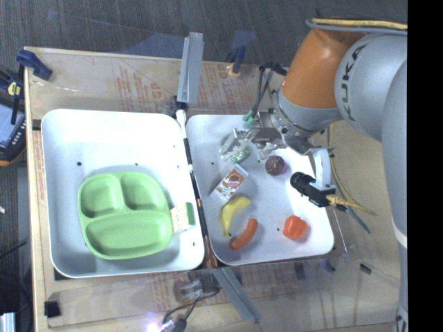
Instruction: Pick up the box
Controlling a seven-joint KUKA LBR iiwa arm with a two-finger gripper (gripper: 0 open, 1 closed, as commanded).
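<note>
Gripper hangs over the right bin; the box lies just below-left, tilted; grip state unclear.

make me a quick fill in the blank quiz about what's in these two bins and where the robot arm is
The green divided plate lies in the ____ bin.
The box lies in the right bin, just above the ____.
The sausage lies against the banana's ____ end.
The gripper is over the ____ bin.

Missing words: left; banana; lower; right
</note>
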